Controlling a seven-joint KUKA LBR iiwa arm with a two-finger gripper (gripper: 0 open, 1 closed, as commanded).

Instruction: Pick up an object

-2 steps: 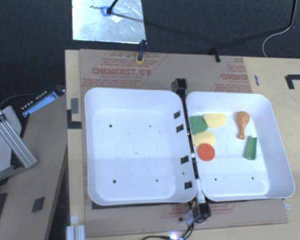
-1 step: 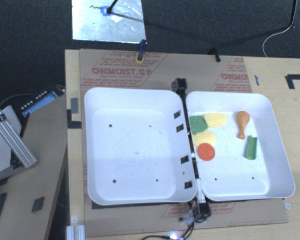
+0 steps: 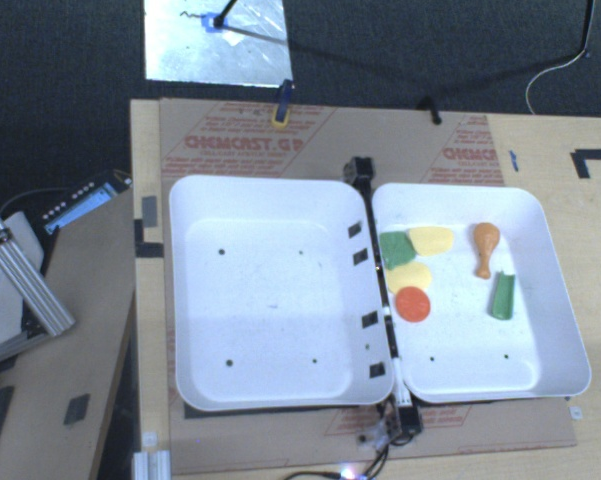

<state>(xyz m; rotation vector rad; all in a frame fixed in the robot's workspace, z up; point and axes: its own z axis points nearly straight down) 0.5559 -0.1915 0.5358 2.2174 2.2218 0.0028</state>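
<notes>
Largest first: tan surface point(image 3: 230, 138), printed with red lettering along the far edge, carrying two shallow white bins side by side.

Left bin point(image 3: 180, 298): bare white floor with a few small dark dots.

Right bin point(image 3: 555, 298): touching the left bin along a seam fitted with small black clips point(image 3: 360, 257); holding all candidate items for pickup.

Beyond the far-left corner of the surface, on the dark floor: a square silver sheet point(image 3: 215, 28).

Inside the right bin, grouped at the left side near the seam:
- yellow piece point(image 3: 432, 239), farthest of the group;
- green piece point(image 3: 396, 248), just left of it, touching;
- second yellow piece point(image 3: 408, 275), directly nearer, touching the green piece;
- red disc point(image 3: 413, 304), nearest, overlapping that yellow piece's near edge.

Well apart, toward the right side of the same bin:
- orange drumstick point(image 3: 485, 246), thick end far, thin end near;
- green stick point(image 3: 502, 296), just near and right of the drumstick, lying lengthwise.

On the far edge of the surface: small yellow-and-blue clamp point(image 3: 281, 108).

Pincer state: cannot tell.
</notes>
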